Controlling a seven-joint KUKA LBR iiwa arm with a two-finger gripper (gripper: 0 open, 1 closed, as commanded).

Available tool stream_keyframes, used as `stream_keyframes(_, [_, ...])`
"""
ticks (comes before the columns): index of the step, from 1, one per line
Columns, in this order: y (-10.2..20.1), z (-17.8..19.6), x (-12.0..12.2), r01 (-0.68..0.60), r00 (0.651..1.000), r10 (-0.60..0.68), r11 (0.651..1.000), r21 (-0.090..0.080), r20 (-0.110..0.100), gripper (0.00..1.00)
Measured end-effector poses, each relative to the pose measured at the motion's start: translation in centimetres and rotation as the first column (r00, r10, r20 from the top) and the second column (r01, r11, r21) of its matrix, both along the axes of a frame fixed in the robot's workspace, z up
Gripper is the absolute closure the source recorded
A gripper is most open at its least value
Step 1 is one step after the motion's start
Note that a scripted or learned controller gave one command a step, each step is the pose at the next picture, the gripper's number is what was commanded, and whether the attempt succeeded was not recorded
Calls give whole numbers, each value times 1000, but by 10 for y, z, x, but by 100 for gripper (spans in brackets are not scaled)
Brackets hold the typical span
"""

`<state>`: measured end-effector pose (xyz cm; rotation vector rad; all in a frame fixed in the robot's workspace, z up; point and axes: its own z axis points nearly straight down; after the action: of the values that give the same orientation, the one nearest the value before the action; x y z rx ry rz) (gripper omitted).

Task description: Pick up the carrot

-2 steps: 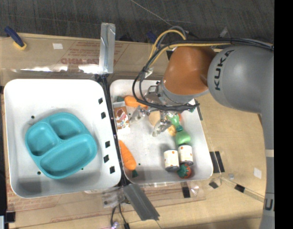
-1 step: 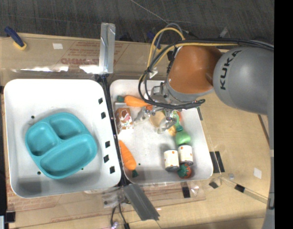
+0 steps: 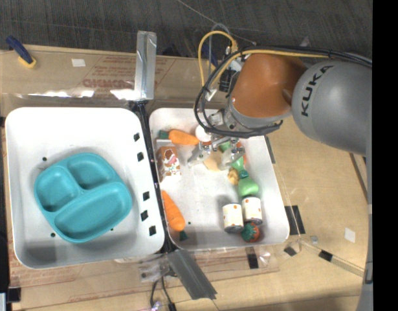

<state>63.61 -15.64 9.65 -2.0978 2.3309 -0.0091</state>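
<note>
Now the pincer [image 3: 215,153] hovers low in the right bin [image 3: 205,196], among the toy food.

Whether it is open or closed cannot be told, nor whether it grips anything; one carrot [image 3: 182,137] lies just to its left by the bin's far wall, near enough to be the likely target; a second carrot [image 3: 173,211] rests well below-left of it, tucked along the divider; two small cans [image 3: 242,214] stand below it; the teal plate [image 3: 83,195] sits far left, in the other bin.
</note>
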Motion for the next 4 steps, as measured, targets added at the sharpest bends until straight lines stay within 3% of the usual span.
stream_keyframes(1, [-15,-4,-33,-200,980,200,980,2,-10,0])
stream_keyframes(2, [23,-5,-37,-258,966,258,966,5,-11,0])
stream_keyframes(3, [-3,-5,-43,-523,852,523,852,2,-6,0])
stream_keyframes(4, [-1,5,-42,-525,851,525,851,5,-6,100])
